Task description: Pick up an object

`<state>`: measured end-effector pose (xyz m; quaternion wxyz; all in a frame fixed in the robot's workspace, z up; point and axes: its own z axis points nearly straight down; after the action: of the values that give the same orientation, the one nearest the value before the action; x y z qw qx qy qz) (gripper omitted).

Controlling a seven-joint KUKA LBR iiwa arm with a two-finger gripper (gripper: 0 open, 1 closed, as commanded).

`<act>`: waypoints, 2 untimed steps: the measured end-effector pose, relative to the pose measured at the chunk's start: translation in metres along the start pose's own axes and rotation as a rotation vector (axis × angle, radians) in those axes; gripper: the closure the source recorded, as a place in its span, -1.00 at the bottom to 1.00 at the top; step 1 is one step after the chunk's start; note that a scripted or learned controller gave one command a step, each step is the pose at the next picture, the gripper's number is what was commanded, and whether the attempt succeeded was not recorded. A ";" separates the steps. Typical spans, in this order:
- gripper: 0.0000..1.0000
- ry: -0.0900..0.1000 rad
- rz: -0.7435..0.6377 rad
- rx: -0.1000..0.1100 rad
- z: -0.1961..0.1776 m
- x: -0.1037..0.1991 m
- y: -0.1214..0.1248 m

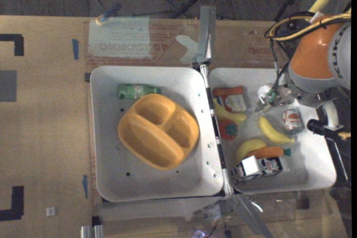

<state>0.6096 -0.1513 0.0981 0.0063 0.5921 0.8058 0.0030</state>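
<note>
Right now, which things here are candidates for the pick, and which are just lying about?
Candidates, right bin:
banana
can
carrot
carton
strawberry
packet

Lying about:
yellow tray and green bottle in the left bin
blue tape
cables

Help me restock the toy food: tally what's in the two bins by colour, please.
Yellow: 3 bananas, 1 divided plate
Green: 1 bottle
Red or orange: 1 packet, 1 can, 1 carrot, 1 round fruit
White: 1 carton
Total: 10
</note>
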 end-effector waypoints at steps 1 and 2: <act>1.00 0.004 0.145 0.009 -0.089 0.030 0.071; 1.00 0.006 0.118 0.012 -0.119 0.038 0.023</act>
<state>0.6192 -0.1081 0.2170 0.0002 0.6385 0.7696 0.0001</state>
